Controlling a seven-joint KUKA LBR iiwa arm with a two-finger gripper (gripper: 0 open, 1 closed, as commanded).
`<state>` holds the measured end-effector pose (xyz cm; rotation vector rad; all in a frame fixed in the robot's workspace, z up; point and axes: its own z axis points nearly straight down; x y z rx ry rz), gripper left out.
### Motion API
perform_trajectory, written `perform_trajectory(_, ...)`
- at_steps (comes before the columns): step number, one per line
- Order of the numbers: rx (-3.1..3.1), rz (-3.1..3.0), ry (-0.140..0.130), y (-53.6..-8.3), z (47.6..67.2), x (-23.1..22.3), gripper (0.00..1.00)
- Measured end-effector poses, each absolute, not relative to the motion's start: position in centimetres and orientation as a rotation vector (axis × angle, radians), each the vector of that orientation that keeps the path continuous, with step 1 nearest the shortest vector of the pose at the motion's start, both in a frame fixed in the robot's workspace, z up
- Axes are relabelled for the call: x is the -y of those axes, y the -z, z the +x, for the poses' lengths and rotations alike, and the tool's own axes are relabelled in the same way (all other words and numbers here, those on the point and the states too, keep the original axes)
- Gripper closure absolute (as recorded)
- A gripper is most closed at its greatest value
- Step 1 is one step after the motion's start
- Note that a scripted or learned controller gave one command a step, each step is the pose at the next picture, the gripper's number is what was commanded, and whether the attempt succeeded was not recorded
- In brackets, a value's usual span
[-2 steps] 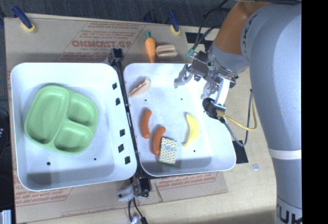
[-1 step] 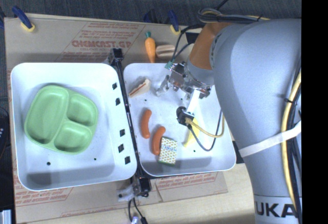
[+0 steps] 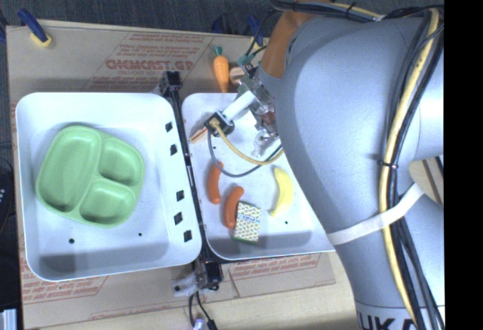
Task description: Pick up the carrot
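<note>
The carrot [image 3: 219,73] is orange with a green top and shows at the far rim of the right bin [image 3: 302,234], over the cardboard edge. It is just left of the arm's wrist. My gripper [image 3: 261,134] hangs over the far half of the right bin, below and to the right of the carrot. The bulky grey arm covers much of it. Whether anything touches the carrot cannot be made out.
In the right bin lie two orange-red sausages [image 3: 214,183], a yellow banana [image 3: 281,191] and a small patterned box [image 3: 247,221]. A yellow cable [image 3: 240,162] loops under the wrist. The left bin [image 3: 30,245] holds a green divided plate [image 3: 90,174].
</note>
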<state>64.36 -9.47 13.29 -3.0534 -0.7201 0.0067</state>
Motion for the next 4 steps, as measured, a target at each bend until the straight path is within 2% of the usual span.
perform_trajectory(1, 0.406, -3.11, -0.01, -19.1, 57.6, 3.6, 0.0)
perform_trajectory(2, 0.324, -3.12, -0.013, -19.1, 56.2, 6.8, 0.0)
perform_trajectory(3, 0.327, -3.12, -0.013, -10.4, 60.0, 10.9, 0.0)
perform_trajectory(4, 0.324, -3.12, -0.009, -9.8, 47.5, 11.0, 0.0)
